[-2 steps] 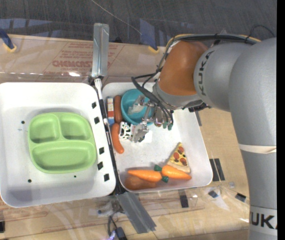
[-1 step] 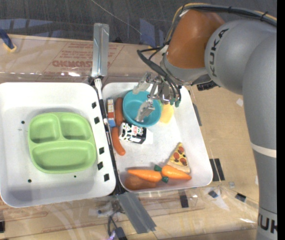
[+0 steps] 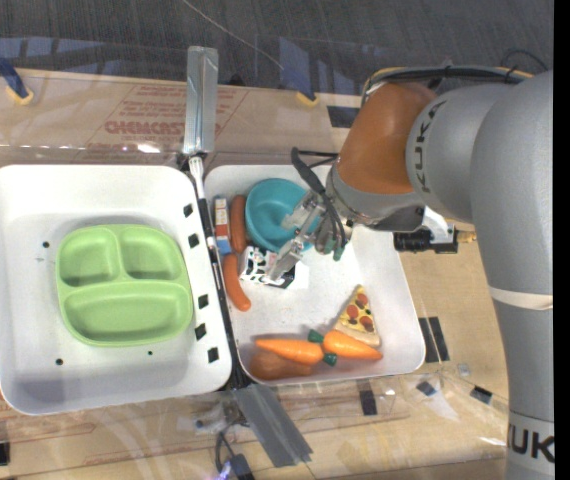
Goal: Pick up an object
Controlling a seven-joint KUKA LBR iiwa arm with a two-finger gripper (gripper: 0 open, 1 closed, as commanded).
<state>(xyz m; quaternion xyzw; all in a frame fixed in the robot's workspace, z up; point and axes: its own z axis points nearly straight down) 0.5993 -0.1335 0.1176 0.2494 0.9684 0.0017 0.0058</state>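
— Teal is the first thing I notice: a teal bowl [image 3: 268, 213] in the right bin [image 3: 397, 290], toward its far left part. Where is the gripper [image 3: 295, 250] against that bowl?

— Just at the bowl's near right edge, reaching down from the grey arm [image 3: 485, 158] with its orange band [image 3: 385, 138]. One finger points past the bowl's rim toward a black-and-white patterned item [image 3: 263, 268] lying just in front of the bowl.

— Are the jaws closed on anything?

— They look slightly parted, and nothing sits between them (the view is slanted, so I read that from the tips alone).

— What else lies near the bowl?

— On the bowl's left, an orange-red sausage [image 3: 235, 286] runs along the bin wall. Well in front of the bowl are two carrots [image 3: 315, 349] end to end, and a pizza slice [image 3: 357, 318] just behind them, to the right.

— And beyond the bowl's bin?

— Left of the bowl, across the wall, the left bin [image 3: 15, 268] holds a green divided plate [image 3: 123, 284].
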